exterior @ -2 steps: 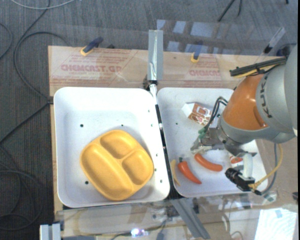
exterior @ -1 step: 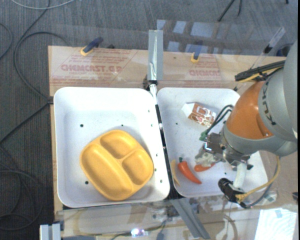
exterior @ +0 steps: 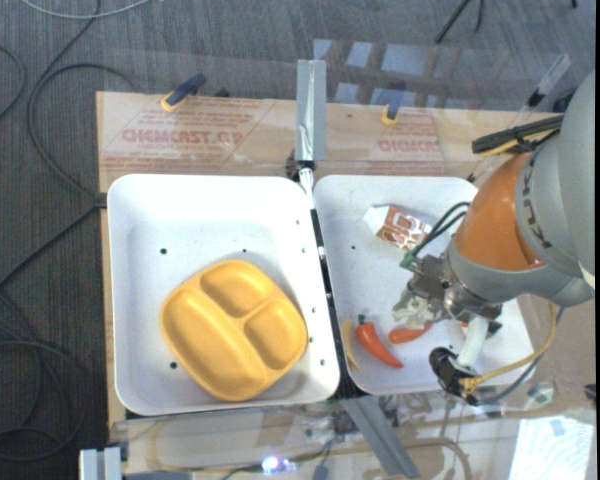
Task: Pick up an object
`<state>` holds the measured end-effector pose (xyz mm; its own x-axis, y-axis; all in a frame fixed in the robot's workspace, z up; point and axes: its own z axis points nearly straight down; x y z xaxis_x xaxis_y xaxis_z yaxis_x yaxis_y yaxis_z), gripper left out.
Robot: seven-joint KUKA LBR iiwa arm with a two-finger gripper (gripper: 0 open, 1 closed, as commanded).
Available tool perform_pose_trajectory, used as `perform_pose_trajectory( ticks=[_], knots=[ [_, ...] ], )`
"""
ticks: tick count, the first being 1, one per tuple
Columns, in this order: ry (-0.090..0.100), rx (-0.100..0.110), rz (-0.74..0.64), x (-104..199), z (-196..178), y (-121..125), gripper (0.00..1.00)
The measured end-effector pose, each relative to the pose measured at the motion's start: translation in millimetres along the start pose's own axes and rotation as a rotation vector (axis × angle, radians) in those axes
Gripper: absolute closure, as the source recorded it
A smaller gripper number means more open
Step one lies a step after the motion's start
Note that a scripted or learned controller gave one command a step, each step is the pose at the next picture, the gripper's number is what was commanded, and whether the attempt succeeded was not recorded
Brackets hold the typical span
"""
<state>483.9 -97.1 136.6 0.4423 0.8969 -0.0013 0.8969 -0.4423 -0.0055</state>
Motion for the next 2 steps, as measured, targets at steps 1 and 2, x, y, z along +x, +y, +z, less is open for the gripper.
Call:
perform_pose_trajectory(
  ticks=[1, 2],
  knots=[
    [-0.003, 0.001, 0.304, -26.0, -12.6, 22.1, 1.0],
    [-0.005, -0.003, 0.446, 52.2, -82.0, 3.5, 1.0]
  ],
)
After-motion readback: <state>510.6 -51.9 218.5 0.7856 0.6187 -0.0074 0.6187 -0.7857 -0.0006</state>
